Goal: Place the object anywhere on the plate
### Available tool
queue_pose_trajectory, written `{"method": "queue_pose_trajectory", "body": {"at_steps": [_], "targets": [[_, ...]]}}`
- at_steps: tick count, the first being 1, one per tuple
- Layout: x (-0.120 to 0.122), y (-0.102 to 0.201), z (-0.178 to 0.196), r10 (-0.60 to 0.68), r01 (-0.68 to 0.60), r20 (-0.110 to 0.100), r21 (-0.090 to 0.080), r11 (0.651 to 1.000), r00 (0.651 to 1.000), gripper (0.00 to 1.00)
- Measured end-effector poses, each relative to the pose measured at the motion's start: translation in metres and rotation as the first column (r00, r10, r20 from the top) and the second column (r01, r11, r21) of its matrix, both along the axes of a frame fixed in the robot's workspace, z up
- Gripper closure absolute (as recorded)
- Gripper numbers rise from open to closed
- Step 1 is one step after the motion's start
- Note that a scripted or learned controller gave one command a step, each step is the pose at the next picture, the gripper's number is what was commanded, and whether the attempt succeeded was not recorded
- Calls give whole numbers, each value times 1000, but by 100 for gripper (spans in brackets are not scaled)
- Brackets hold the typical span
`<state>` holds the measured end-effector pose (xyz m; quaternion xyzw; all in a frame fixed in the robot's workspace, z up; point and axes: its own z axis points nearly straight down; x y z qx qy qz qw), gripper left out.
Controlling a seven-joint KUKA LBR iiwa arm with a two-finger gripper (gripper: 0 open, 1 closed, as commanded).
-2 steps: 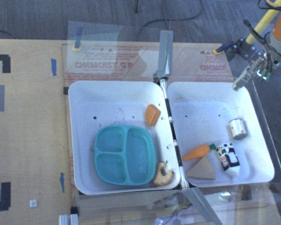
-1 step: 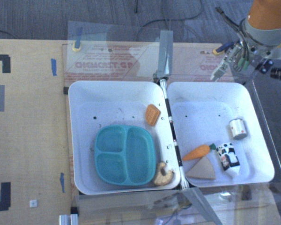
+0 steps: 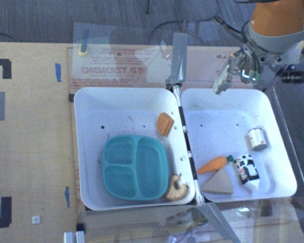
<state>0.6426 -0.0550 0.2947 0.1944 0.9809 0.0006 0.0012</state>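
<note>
Grey and orange: my arm (image 3: 278, 14) comes in from the upper right, its orange band above the wrist, grey metal below.
My gripper: (image 3: 221, 87) hangs over the far edge of the right bin, tilted down toward the left; nothing sits between my fingers.
My fingers: I cannot tell whether they are apart or together; they blur into one pale shape.
Right bin: (image 3: 286, 151) white and shallow, directly under my gripper; its things lie toward the near side, well apart from me.
Silver can: (image 3: 257, 138) lies on its side near the bin's right wall.
Carrot: (image 3: 214, 164) orange with a green tip, lying near the divider, just above the wedge.
Grey wedge: (image 3: 218, 183) a triangular slice at the near edge, touching or almost touching the carrot.
Black-and-white carton: (image 3: 247, 170) lies just right of the carrot's green tip.
Left bin: (image 3: 88, 110) white, beside the right one, the two meeting at a metal divider (image 3: 178, 67).
Plate: (image 3: 135, 167) teal, with three compartments, in the near half of the left bin; nothing rests on it.
Orange biscuit: (image 3: 165, 124) just beyond the plate's far right corner, near the divider.
Pretzel: (image 3: 177, 188) tan and curled, touching the plate's near right corner.
Bench: (image 3: 30, 135) pale wood with blue tape marks, left of the bins.
</note>
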Motion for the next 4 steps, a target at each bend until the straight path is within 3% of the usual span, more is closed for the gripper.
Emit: {"method": "queue_pose_trajectory", "body": {"at_steps": [1,2,3,4], "targets": [[-24,-51,-84,359,-359,1,-1,933,933,100],[-10,-98,-28,496,-496,5,-5,869,869,100],[26,30,13,563,-563,6,-4,826,826,100],[13,-18,-109,580,-580,3,-2,815,815,100]]}}
